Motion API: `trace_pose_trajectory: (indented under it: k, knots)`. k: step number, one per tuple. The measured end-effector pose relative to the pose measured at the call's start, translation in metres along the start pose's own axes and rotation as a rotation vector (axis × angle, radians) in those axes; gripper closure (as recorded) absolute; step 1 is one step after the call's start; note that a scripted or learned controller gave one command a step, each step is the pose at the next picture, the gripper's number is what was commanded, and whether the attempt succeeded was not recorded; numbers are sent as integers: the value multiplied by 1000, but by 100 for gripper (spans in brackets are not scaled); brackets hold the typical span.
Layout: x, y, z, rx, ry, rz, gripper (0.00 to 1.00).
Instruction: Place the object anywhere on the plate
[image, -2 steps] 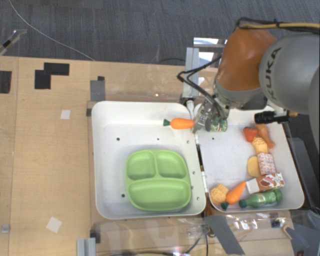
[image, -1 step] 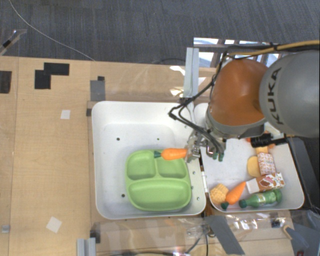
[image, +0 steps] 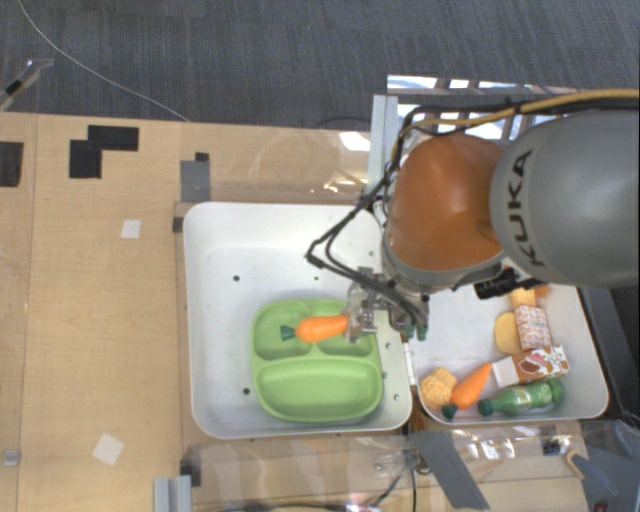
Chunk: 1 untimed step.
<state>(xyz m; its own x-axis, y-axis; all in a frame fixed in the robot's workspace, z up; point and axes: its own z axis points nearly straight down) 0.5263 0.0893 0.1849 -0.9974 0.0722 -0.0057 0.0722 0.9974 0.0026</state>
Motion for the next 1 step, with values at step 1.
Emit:
trace_pose_trajectory:
  k: [1]
  knots:
    - [0, 0, 0, 0, 0, 1, 0]
